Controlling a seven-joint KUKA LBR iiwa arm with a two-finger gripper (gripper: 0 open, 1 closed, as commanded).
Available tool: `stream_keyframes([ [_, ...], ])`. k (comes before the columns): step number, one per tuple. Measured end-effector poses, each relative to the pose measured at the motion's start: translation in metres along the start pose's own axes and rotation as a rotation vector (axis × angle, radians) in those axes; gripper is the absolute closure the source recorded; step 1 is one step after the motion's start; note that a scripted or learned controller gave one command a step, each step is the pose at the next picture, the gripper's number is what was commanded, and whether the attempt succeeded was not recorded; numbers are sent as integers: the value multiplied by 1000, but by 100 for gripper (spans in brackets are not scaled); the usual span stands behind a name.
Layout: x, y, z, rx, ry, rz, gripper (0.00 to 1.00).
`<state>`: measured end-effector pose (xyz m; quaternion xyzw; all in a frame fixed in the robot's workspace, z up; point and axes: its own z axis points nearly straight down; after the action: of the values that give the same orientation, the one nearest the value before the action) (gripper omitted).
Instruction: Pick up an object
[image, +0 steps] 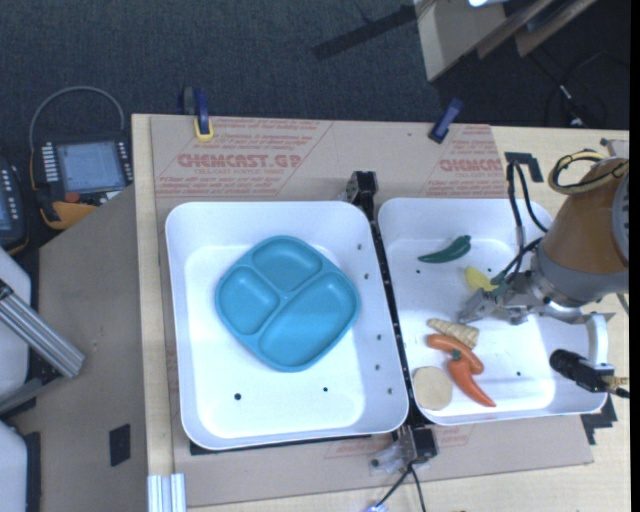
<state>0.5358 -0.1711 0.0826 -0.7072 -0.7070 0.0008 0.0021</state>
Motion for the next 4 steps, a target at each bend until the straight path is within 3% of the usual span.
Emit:
stream_keyframes([
  [1, 0, 1, -12, -5, -2, 1, 100],
  [2, 1, -7, -60, -9, -4, 0, 100],
  [4, 8, 1, -162, -13, -5, -3, 100],
])
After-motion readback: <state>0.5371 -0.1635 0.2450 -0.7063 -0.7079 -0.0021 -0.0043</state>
